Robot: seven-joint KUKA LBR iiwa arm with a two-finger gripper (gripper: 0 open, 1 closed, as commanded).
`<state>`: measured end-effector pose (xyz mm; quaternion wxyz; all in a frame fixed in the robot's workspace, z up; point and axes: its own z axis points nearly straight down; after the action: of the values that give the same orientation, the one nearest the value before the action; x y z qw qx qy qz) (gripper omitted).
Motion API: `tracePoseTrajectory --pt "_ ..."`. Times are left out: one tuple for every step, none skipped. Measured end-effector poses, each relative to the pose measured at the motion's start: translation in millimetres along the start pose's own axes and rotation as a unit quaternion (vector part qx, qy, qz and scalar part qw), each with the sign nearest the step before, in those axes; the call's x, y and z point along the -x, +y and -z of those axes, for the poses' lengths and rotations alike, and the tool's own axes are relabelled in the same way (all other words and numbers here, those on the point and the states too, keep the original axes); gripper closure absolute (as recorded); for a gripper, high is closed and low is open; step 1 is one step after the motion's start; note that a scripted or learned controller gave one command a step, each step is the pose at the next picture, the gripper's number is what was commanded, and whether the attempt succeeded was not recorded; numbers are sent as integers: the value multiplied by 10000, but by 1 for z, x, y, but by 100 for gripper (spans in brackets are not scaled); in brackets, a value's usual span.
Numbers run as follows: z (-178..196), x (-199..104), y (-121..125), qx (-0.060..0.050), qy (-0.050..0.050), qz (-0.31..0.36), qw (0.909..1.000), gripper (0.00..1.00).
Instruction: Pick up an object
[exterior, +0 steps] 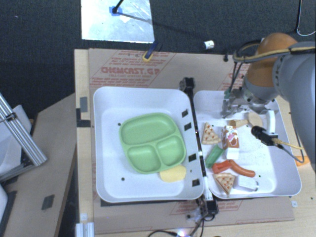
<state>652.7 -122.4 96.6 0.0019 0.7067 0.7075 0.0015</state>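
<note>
Up at the far end of the right bin [279,168] is where the gripper [231,107] sits on my feed. It's pointing down, close to the floor of the bin. It's a blurry metal clump from this angle, so I honestly can't tell if it's open or closed, and I can't see anything held in it. The grey arm [292,78] comes in from the right and gets cut off by the frame edge.

All the pickable stuff in that bin is on the near side of the gripper:
- a small tan piece [237,124] just beside it, too small to name
- a pale beige piece [255,119] off to its right, partly hidden by the robot's hardware
- a toy pizza slice [210,133] a bit nearer and to the left
- a red-and-white toy food block [230,138] next to that slice
- further out, a green toy vegetable [214,155], a toy sausage [235,168], a second triangular slice [224,182] and a white block [247,183]

Well apart, over in the left bin [109,113], there's a green divided plate [150,142]. A yellow disc [173,174] is tucked against its near edge.
</note>
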Motion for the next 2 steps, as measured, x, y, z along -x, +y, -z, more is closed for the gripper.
tracePoseTrajectory --pt "47 7 0 4 -4 -4 10000 100" --pt "91 10 3 9 -3 5 10000 100"
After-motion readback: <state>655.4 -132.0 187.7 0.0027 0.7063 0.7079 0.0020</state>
